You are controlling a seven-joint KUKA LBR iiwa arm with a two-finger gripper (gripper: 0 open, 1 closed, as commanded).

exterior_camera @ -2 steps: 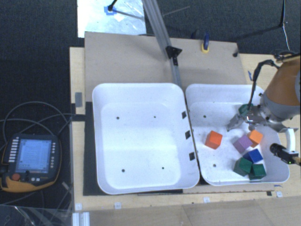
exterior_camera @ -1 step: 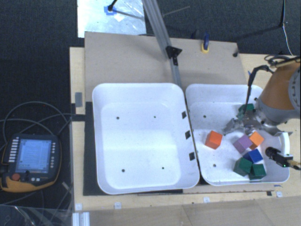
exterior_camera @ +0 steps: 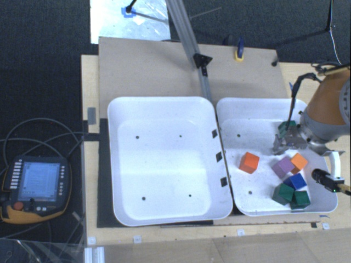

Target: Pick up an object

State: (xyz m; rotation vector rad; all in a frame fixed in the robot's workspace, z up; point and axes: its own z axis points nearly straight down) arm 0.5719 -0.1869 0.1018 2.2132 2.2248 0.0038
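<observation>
Several small blocks lie in the right bin (exterior_camera: 241,109). An orange cube (exterior_camera: 249,162) sits alone near the bin's middle. A purple block (exterior_camera: 283,167), a smaller orange block (exterior_camera: 299,161), a blue block (exterior_camera: 297,181) and two green blocks (exterior_camera: 284,193) (exterior_camera: 300,200) cluster at the lower right. My gripper (exterior_camera: 283,144) hangs low over the bin, just above and left of the purple block. The wrist hides its fingertips, and nothing shows held between them.
The left bin (exterior_camera: 123,114) stands beside the right one, sharing a middle rim with black clips. A grey pole (exterior_camera: 186,29) slants over the bench at the back. A teach pendant (exterior_camera: 35,188) lies on the floor at left.
</observation>
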